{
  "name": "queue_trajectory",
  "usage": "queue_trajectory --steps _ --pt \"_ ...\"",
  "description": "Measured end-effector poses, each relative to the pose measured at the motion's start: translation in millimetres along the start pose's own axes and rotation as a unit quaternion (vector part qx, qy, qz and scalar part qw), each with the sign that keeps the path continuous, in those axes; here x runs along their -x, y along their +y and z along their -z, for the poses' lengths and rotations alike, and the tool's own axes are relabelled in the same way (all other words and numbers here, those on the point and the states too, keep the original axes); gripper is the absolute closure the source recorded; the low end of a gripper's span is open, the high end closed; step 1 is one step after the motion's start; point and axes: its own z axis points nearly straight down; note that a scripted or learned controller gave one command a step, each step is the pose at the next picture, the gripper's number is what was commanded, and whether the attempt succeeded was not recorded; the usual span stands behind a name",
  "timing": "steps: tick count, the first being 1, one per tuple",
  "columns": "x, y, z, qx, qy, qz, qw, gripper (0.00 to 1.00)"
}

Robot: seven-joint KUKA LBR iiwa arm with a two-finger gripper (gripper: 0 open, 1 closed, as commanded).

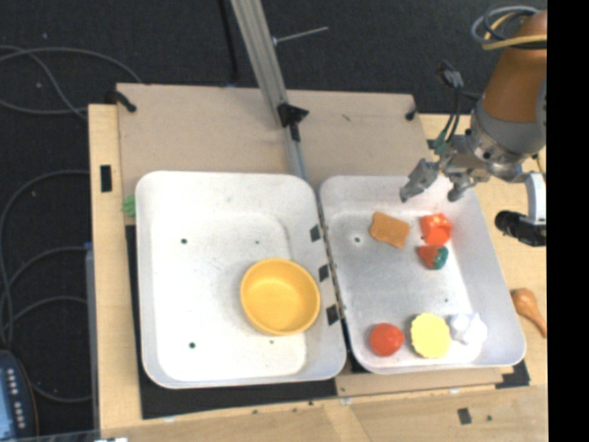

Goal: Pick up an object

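Orange-brown foam block (390, 229) sits just below-left of the spread-fingered, empty grey two-finger gripper (434, 186), long axis roughly crosswise.

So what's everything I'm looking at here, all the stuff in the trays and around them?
Bins: 2, white, side by side; left bin, right bin.
Bowl: 1, yellow, left bin, near its right side.
Block: 1, orange-tan, right bin, upper middle.
Red piece: 1, right of the block.
Red and green piece: 1, just below it.
Ball: 1, red, right bin, front.
Disc: 1, yellow, beside the ball.
White lump: 1, front right corner.
Metal rail: 1, grey, behind the bins.
Gripper: 1, grey, open, above the right bin's back edge.
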Motion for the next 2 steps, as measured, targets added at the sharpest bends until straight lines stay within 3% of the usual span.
queue_trajectory --steps 1,2 --pt "0 0 0 0.0 0.0 0.0 1.0 0.0" --pt "6 8 -55 -0.003 -0.002 -0.001 1.0 0.0"
